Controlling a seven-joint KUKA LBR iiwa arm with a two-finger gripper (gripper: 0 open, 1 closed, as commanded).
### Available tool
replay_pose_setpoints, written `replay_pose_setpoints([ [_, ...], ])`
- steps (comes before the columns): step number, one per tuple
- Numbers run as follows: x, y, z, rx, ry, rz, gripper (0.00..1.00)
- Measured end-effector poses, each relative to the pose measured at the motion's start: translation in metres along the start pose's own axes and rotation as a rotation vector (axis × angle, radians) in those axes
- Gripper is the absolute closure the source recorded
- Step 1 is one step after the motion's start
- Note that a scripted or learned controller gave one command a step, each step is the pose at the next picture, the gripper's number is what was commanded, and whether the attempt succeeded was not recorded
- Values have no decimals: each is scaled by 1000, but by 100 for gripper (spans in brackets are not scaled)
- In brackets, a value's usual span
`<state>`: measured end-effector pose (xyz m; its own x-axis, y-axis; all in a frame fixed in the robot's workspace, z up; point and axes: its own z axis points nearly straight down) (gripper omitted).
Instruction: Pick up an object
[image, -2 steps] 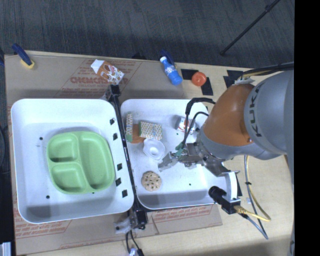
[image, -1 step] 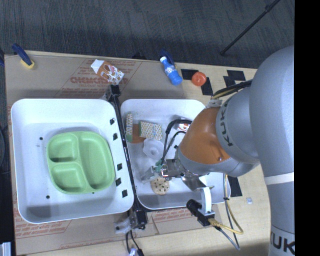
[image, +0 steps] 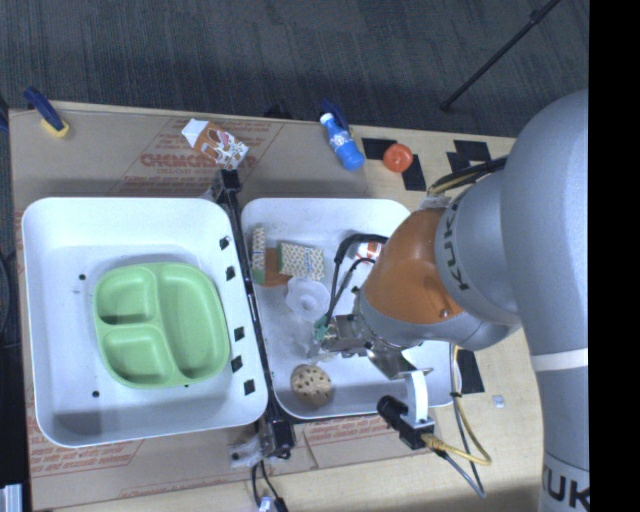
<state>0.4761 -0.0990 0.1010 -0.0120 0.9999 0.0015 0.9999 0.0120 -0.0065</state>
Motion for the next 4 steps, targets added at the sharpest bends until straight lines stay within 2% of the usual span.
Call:
replay_pose_setpoints([
  [1,19,1,-113,-8,-1,6,100],
  [2,5,-1,-108,-3,-1,7,100],
  [3,-4,-1,-79,-3,-1,6,100],
  [4,-39,-1,-93,-5,-1,8,100],
])
